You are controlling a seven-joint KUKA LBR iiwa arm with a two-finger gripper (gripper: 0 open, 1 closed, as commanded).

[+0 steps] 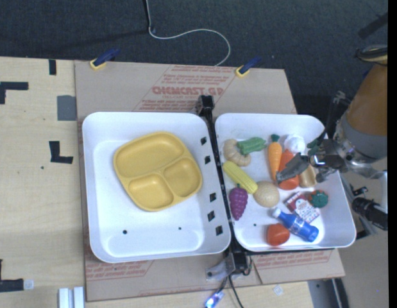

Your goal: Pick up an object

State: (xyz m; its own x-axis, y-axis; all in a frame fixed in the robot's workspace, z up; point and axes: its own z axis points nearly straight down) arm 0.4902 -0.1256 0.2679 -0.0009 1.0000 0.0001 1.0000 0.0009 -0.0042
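End effector (294, 167), finger state undeterminable, hovers beside the carrot (275, 159). Carrot is judged light, rigid, smooth plastic; grip across its thick middle.

A: Left bin (102, 191), free room? Yellow divided plate (158, 170) fills the middle; bare floor along the front and left walls.

B: Right bin (333, 233)?

A: Crowded. Corn (240, 177), grapes (238, 200), potato (266, 194), carrot (275, 159) and blue bottle (299, 226) lie close together. Gripper (293, 170) hangs over the carrot side. Small open patch at front left, beside the tomato (278, 235).
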